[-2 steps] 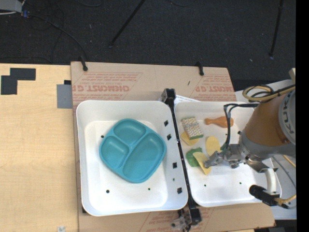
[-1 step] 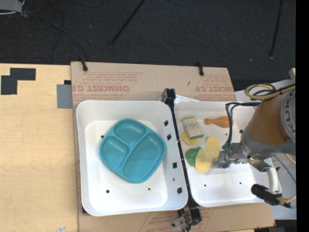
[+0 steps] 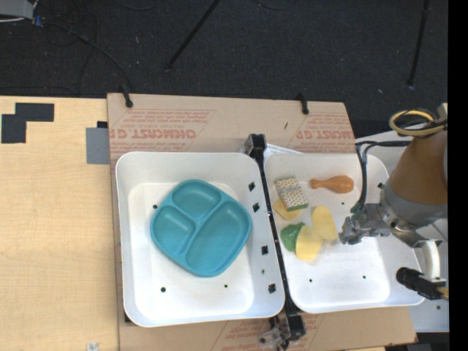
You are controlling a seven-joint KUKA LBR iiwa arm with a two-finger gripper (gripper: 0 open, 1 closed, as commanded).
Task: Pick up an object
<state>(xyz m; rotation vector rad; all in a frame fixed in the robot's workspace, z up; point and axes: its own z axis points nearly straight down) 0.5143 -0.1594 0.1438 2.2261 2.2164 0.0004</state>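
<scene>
Small toy foods lie in the right bin (image 3: 336, 287): an orange drumstick (image 3: 333, 184), a patterned block (image 3: 291, 192), a yellow piece (image 3: 324, 223), another yellow piece (image 3: 308, 246) and a green piece (image 3: 292, 235). My gripper (image 3: 352, 232) hangs low in the right bin, just right of the yellow piece. Nothing shows between its fingers.
A teal divided plate (image 3: 201, 227) lies in the left bin (image 3: 146, 298). A black divider (image 3: 268, 225) separates the two bins. The arm's orange band (image 3: 424, 170) and cables sit over the right bin's right side. Cardboard backs the bins.
</scene>
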